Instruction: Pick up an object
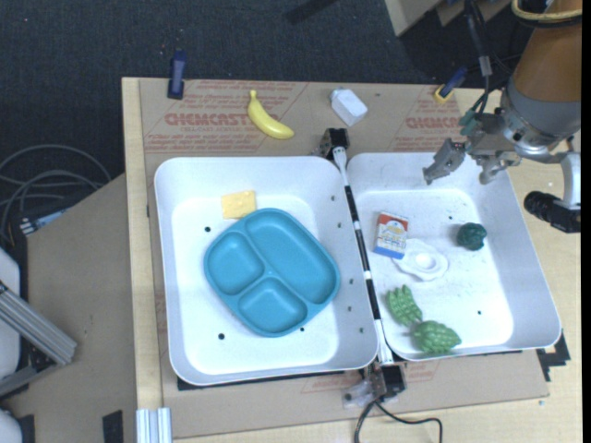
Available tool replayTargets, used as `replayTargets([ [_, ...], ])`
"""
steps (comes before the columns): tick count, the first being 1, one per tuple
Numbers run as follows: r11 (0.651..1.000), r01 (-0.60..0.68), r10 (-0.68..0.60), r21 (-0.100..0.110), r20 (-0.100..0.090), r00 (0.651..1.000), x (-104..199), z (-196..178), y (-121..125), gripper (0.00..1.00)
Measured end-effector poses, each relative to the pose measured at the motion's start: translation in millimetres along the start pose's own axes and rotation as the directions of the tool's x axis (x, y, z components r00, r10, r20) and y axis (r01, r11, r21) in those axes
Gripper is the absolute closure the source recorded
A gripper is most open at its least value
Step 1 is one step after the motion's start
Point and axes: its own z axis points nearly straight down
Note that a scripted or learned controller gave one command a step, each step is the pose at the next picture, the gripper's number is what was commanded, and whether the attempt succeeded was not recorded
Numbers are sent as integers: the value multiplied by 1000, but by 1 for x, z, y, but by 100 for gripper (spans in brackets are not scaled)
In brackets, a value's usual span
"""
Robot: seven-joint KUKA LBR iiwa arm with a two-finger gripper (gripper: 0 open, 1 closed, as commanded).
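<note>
My gripper (464,167) hangs over the far edge of the right bin (531,275), its two fingers (441,163) spread apart and open with nothing between them. Below it in that bin lie a small red, white and blue carton (392,233), a white round piece (425,264), a dark green ball (472,236) and two green leafy toys (403,303) (434,337). The nearest things, the carton and the ball, are well short of the fingers, toward the front.
The left bin (175,247) holds a blue divided plate (270,270) and a yellow slice (239,204). Behind the bins on the cardboard lie a banana (268,118), a white block (349,106) and a blue marker (176,74). A black clamp (333,140) sits at the divider's far end.
</note>
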Motion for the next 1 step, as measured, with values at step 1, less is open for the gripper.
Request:
replayTargets([
  [1,1000,-1,1,2,0,1000,-65,52,9,0],
])
